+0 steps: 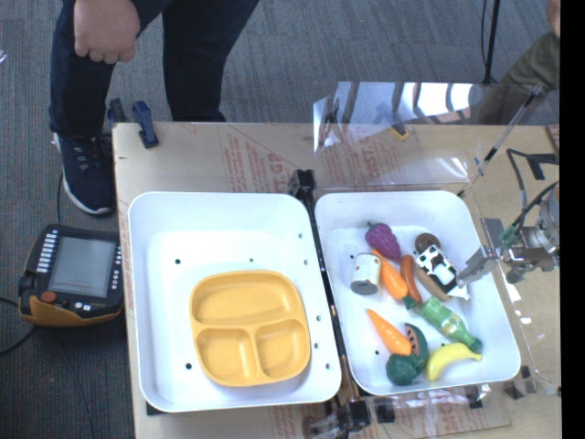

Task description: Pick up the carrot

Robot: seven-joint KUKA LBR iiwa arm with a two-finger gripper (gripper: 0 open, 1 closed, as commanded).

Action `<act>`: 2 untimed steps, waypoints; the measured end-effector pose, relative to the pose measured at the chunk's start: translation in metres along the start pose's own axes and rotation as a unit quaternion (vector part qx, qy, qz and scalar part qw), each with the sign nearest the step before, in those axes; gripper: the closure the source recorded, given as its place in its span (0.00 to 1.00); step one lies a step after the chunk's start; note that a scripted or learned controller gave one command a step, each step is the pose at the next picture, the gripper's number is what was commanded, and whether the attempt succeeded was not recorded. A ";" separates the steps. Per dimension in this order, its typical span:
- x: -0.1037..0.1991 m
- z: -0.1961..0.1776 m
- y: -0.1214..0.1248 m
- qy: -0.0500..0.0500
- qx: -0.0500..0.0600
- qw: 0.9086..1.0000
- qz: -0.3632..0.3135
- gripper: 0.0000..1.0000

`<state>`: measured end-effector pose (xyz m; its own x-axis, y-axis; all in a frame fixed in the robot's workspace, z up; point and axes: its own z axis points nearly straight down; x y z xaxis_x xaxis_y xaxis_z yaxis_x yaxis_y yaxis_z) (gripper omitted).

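Beside the carrot (389,333) we see a watermelon slice (418,340), broccoli (403,369), banana (450,359) and green bottle (448,321); our gripper (494,259) hovers near the right bin's (413,203) edge, grip state unclear.

Looked like a robotics lab to me: a taped cardboard-topped bench (228,154) on grey carpet (274,53), a robot control pad (73,273) lying on the floor, loose cables (530,167), and someone (119,26) standing by watching.

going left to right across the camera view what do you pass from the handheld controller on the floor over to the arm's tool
Handheld controller → yellow divided tray → small white cup → green bottle → tool.
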<state>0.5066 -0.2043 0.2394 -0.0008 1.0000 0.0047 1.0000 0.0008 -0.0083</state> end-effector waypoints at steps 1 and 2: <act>0.075 0.150 -0.018 0.002 0.007 0.998 0.060 0.00; 0.106 0.153 0.066 0.000 0.000 0.985 0.172 0.00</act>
<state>0.5710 -0.0974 0.0861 0.3373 0.9414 0.0019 0.9414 -0.3373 -0.0100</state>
